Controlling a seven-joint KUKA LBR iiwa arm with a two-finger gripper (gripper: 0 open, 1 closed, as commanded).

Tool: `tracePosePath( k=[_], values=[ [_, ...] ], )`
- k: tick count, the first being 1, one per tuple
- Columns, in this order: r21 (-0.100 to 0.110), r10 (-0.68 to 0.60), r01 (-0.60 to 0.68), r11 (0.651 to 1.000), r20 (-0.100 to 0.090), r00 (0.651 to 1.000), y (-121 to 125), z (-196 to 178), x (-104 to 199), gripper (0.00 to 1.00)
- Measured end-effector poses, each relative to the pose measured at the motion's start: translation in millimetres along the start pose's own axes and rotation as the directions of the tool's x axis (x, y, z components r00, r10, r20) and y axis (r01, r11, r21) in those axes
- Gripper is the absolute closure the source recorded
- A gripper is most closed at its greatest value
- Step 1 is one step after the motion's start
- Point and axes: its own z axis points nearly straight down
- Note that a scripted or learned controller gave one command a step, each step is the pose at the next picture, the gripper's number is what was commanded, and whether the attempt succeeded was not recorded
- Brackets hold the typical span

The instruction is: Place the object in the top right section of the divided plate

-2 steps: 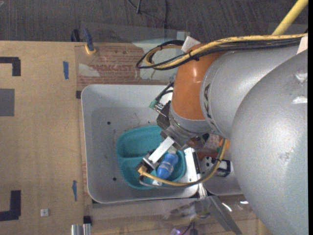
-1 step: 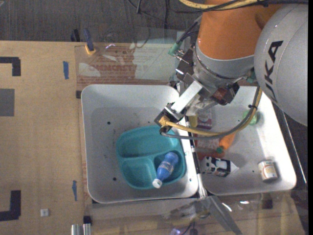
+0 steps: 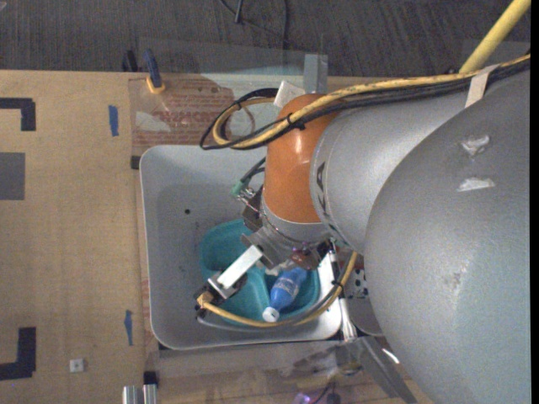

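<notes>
Bottle, blue, white-capped, lay on teal divided plate, lower centre; gripper above, grip state untellable. Risk: round bottle could roll over a divider into the wrong section.

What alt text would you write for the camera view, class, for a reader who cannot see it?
A grey robot arm with an orange band reaches in from the right over a white bin holding a teal divided plate. A small blue bottle with a white cap lies on the plate, just below the orange band.
</notes>
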Motion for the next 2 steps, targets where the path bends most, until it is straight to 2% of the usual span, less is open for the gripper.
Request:
tracePosePath(
  k=[1,2],
  values=[
    [0.006,0.356,-0.356,0.934,-0.016,0.934,34,110,-34,1.0],
    [0.0,0.327,-0.327,0.945,-0.002,0.945,73,19,-81,1.0]
  ],
)
